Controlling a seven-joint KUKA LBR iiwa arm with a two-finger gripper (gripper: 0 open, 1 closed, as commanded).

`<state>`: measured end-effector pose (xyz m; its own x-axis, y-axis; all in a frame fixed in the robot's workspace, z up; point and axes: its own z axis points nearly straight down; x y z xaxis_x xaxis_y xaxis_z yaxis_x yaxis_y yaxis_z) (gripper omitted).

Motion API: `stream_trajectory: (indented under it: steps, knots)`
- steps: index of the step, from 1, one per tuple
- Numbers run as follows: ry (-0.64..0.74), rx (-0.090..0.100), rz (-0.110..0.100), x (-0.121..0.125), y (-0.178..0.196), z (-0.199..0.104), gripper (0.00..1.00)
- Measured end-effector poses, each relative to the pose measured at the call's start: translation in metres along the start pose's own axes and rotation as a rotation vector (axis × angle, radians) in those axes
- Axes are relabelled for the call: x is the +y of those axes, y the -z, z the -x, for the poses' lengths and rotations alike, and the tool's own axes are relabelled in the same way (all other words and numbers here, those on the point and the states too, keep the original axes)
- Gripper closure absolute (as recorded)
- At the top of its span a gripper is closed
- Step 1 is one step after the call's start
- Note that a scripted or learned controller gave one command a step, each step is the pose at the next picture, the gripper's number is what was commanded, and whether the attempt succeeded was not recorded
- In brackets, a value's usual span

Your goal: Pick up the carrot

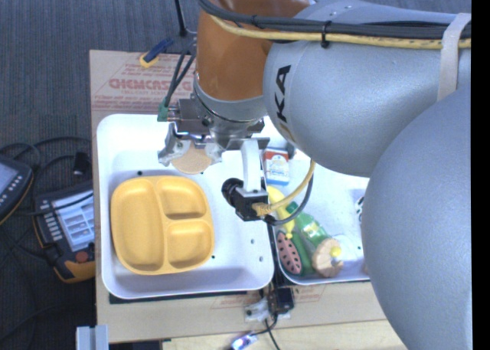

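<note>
Gripper (188, 151): grey metal, angular, hanging under the arm's orange band over the far part of the left bin; from this slant I cannot tell whether it is parted or closed.
Under the gripper: one pale tan disc (190, 162), flat, round and matte, on the bin floor; whether the gripper touches it cannot be told.
Left bin (103, 188): one, shallow, smooth white plastic with rounded corners.
Tray (161, 222): one, glossy yellow plastic, rounded, lying near the disc. It has three compartments, one long on the left and two smaller on the right.
Right bin (337, 188): one, the same white plastic, largely covered by the arm.
Heap in the right bin: five things counted, packed close together.
- one small carton (276, 167) with red and blue print
- one yellow curved piece (280, 207)
- one shiny green piece (310, 233)
- one red slice with dark seeds (289, 253)
- one tan, round-ended piece (328, 256)
Carrot: I cannot pick it out with any certainty.
Under the bins: one brown cardboard sheet (138, 84) with red lettering, lying on ribbed grey carpet (76, 4).
</note>
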<state>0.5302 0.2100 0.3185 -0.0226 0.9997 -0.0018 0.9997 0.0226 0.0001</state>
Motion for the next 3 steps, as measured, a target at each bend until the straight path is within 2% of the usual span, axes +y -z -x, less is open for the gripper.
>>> stream_trajectory:
  steps: [1,2,3]
  knots:
    - [0.0,0.0,-0.001,0.0,-0.001,0.0,0.0]
    - [-0.263,-0.001,-0.003,-0.047,-0.08,0.002,0.0]
    - [-0.382,0.007,0.006,-0.041,-0.229,-0.013,0.0]
